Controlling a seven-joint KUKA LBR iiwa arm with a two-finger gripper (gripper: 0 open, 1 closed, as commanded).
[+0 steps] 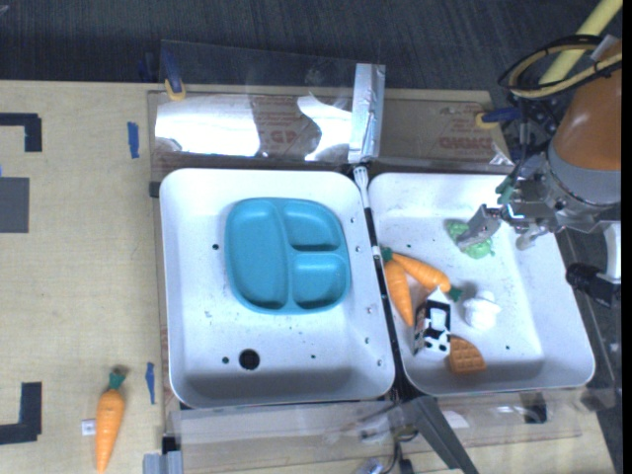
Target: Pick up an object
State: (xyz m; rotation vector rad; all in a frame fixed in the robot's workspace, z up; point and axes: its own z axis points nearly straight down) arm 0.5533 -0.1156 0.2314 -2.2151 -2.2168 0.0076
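Observation:
In the right bin [553, 358] lie a small green object [478, 246], two orange carrots [423, 269] [400, 296], a black-and-white toy [433, 328], a white lump [482, 312] and an orange-brown waffle piece [465, 355]. My gripper [504, 229] hangs over the upper part of this bin with its fingers spread apart, open. Its left fingertip [480, 225] sits right over the green object. Nothing shows between the fingers.
The left bin [188, 294] holds a blue divided plate [288, 253] and a small black disc [249, 359]. Another carrot [109, 418] lies on the wooden bench at the lower left. Clear plastic sheeting [257, 117] and cables [553, 67] sit behind the bins.

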